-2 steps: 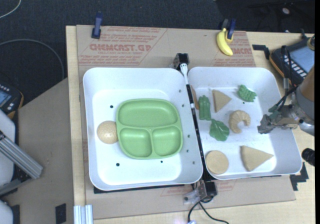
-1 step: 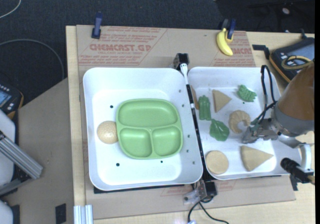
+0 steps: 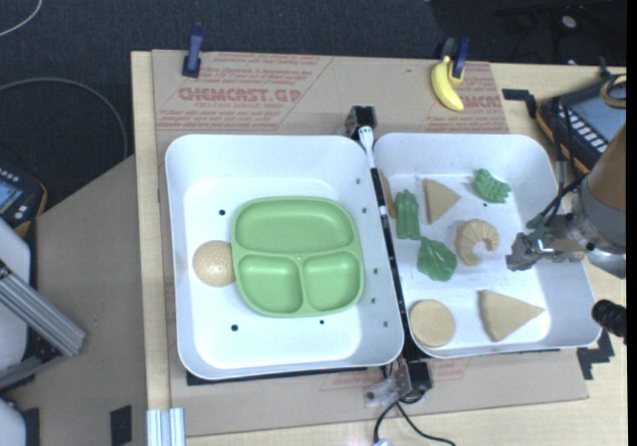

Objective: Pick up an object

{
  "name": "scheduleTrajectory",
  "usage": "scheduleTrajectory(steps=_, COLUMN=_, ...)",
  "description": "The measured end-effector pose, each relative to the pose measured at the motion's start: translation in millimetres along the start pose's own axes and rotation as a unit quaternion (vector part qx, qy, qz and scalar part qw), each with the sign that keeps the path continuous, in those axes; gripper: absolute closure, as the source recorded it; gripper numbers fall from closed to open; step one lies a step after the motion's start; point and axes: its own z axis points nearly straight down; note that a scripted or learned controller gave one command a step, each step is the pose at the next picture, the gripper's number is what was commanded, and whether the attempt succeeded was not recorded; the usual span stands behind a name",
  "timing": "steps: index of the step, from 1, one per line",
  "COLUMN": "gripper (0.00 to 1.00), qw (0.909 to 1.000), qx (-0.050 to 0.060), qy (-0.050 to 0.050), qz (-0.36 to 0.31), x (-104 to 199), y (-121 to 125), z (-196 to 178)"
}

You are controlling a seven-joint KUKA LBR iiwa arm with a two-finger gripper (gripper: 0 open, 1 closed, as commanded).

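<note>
Brown cardboard sheet [image 3: 249, 91] on the worktop [image 3: 149, 265], printed in red with "CHEMCAST G P" (smaller lines beneath too fine to read), pinned by a blue clamp [image 3: 193, 51] at the far left and another [image 3: 459, 55] at the far right, beside a yellow banana [image 3: 447, 88]. Two shallow white bins side by side on it. Left bin [image 3: 189, 175]: a pale green divided tray [image 3: 297, 255], three compartments, with a round tan biscuit [image 3: 213, 263] touching its left edge. Right bin [image 3: 528, 160]: a dark green pepper-like piece [image 3: 406, 214] along the left wall, a tan wedge [image 3: 439, 199] just beside it, a ruffled green leaf piece [image 3: 490, 185] toward the far side, a beige croissant [image 3: 477, 239] near the middle, a green lump [image 3: 435, 259] just left of it, a round tan biscuit [image 3: 432, 323] at the near left corner, a larger tan wedge [image 3: 509, 314] near the front. Tool [image 3: 525, 253] low over the right side of this bin, just right of the croissant, nothing seen between the tips; whether spread or closed, cannot tell. Dark tablet-like device [image 3: 582, 125] at the right edge.
</note>
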Motion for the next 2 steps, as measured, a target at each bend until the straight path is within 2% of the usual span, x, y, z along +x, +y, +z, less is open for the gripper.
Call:
scheduleTrajectory(steps=1, gripper=1.0, qw=1.0, qx=0.008, qy=0.002, qz=0.003, x=-28.1, y=-4.3, z=86.5)
scheduleTrajectory(steps=2, gripper=1.0, qw=1.0, qx=0.006, qy=0.002, qz=0.001, x=-22.9, y=-2.7, z=90.5)
